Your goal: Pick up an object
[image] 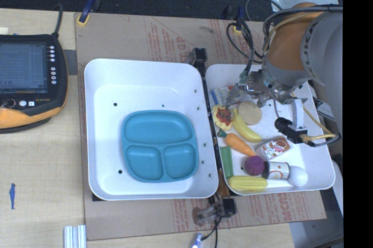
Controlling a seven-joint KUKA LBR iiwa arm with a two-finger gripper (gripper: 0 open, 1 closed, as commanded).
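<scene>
My gripper hangs low over the far part of the right bin. Just below it lies a beige round piece, beside a yellow banana. A red and yellow item sits at the bin's left wall. Nearer the front lie an orange carrot, a purple piece, a yellow corn cob, a small labelled can and a white bottle. Nothing shows between the gripper's parts.
The left bin holds a blue divided plate. A green stick lies along the right bin's left wall. A tablet-like pendant rests on the bench at the far left. The grey and orange arm comes in from the right.
</scene>
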